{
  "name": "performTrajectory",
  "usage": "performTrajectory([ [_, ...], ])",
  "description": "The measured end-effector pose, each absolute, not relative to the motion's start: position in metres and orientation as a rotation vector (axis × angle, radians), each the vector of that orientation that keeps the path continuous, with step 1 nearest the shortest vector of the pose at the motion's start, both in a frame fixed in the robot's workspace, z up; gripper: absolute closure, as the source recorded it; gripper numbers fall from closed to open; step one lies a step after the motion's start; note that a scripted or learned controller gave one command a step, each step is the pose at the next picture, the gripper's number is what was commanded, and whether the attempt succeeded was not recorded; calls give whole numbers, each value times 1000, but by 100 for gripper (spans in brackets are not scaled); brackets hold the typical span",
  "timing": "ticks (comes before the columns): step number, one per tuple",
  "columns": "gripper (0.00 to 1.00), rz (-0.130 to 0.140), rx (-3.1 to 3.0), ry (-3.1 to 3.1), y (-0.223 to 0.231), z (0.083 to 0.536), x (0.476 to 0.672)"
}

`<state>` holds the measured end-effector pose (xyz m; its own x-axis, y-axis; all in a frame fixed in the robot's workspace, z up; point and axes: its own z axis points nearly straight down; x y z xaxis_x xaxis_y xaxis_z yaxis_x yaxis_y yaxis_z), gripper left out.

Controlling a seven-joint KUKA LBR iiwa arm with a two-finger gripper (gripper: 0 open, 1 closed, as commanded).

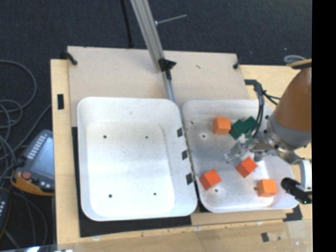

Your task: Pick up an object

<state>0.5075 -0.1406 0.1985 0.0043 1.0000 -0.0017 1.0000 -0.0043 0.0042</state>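
Observation:
My gripper [237, 154] hangs low over the middle of the right bin [207, 114], below the grey arm with its orange band [296, 106]. A red-orange cube [246, 167] lies just below and right of it, very close; whether they touch I cannot tell. More blocks lie in the same bin: an orange cube [222, 125] at the upper left, a dark green block [243, 127] right beside it, a red-orange cube [211, 178] at the lower left and an orange cube [266, 187] at the lower right.
The left bin [94, 109] sits beside the right one, their rims meeting at mid-bench. A slanted aluminium post [149, 30] rises behind the bins. Cables and a handheld pendant [34, 164] lie off the bench's left side.

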Motion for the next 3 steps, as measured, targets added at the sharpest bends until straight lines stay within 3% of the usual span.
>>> performTrajectory([
  [1,0,2,2225,2215,-208,96,484],
  [2,0,5,2210,2223,-196,98,545],
  [3,0,2,2219,2216,-178,98,507],
])
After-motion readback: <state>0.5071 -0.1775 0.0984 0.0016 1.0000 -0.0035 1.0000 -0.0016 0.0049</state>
